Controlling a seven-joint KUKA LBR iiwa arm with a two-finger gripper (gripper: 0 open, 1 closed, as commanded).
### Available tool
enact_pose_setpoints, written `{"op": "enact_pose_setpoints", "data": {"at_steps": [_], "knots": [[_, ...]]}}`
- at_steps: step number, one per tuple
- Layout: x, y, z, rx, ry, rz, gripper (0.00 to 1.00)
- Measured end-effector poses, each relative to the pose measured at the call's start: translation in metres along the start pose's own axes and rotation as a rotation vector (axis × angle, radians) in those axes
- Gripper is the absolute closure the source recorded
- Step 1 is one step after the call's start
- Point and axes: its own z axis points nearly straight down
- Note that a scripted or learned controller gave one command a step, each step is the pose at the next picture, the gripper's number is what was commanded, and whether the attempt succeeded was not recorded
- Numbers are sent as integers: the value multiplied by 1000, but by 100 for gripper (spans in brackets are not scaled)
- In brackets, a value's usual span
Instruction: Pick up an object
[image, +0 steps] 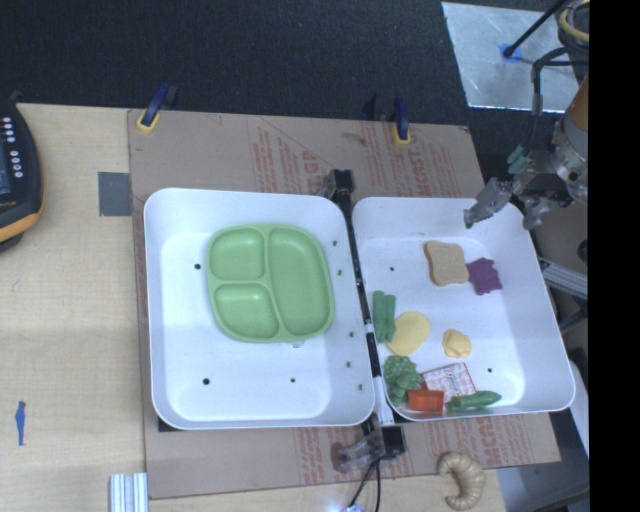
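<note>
Counter (70, 300) carries two white bins side by side. Left bin (180, 390) holds a green divided plate (270, 282), centred, out of the way. Right bin (530, 340) gathers the pickable food toys: bread slice (446, 263) and purple piece (484, 275) far, yellow lumps and greens near. Gripper (490, 207) hangs at the far right rim, above the bread; jaws' state cannot be told.

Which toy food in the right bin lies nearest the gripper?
The bread slice. It lies at the bin's far end, just below the gripper; the purple piece sits slightly farther, the rest much nearer the camera.
</note>
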Motion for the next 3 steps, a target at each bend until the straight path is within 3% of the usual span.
{"op": "enact_pose_setpoints", "data": {"at_steps": [1,2,3], "knots": [[-25,-13,83,8,1,2,0],[-40,13,195,-3,1,1,0],[-61,59,190,-6,-1,-2,0]]}}
